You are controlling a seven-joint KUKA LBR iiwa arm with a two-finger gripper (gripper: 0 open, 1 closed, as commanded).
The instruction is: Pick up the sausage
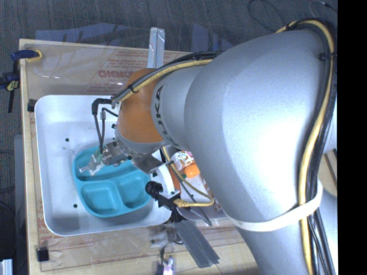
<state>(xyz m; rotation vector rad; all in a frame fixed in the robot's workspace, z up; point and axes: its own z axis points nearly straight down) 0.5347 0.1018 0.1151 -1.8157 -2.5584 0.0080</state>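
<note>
Gripper [94,164] is seen low over the left bin [47,153], above the upper compartment of a blue tray [112,202]. Whether it is released or clenched cannot be told, as the tool is small and blurred against the tray. No object can be made out in its grasp. The position of the sausage cannot be determined: the arm [252,130] covers the whole right side of the bench, and what lies beneath it is hidden.

The tray is noted in the lower middle of the left bin, lying flat and divided into compartments; the two lower ones are seen bare. The bin floor around the tray is white, with a few small dark specks toward the left wall.

An orange band [137,119] is seen above the wrist, with a thin black cable [100,125] looped beside it down to the tool. A yellow and black cable [321,96] is run along the arm's outer edge.

An orange and white item [186,165] is partly seen under the arm, just right of the tray; its nature cannot be told.

The bench [69,67] is a pale wooden board under a clear sheet, with reversed red lettering near the far edge. A blue clamp [26,55] is fixed at its far left corner, and a metal post [156,47] stands upright at the far edge. The floor [86,4] beyond is dark grey carpet.
</note>
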